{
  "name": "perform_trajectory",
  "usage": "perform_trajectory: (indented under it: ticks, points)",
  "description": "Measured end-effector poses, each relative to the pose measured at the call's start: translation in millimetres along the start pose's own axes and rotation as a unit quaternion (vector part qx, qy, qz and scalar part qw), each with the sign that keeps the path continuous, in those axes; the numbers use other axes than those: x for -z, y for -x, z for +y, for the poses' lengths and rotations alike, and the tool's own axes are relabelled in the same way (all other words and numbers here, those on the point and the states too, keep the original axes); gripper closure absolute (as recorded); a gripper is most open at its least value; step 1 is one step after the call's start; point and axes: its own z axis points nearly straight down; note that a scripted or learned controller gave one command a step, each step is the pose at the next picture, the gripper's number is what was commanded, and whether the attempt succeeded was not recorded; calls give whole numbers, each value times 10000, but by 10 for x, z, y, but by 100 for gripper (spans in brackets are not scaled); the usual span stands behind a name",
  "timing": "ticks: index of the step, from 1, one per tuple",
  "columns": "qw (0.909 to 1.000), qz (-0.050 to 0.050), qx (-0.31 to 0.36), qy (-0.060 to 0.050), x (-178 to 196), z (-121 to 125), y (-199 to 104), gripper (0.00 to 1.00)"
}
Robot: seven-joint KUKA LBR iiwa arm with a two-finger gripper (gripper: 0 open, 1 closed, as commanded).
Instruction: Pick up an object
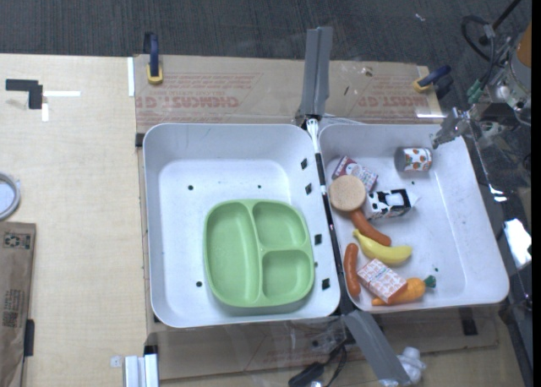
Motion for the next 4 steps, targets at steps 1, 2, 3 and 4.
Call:
perform_trajectory:
  ticks: [1,2,3,4]
  points:
    - [10000,43,-51,9,-1426,189,133,0]
    - [9946,7,-1040,1,-1550,-159,-68,0]
    - [10000,-6,-88,11,-38,-488,69,0]
    - [9993,26,-372,20,-1435,-143,86,0]
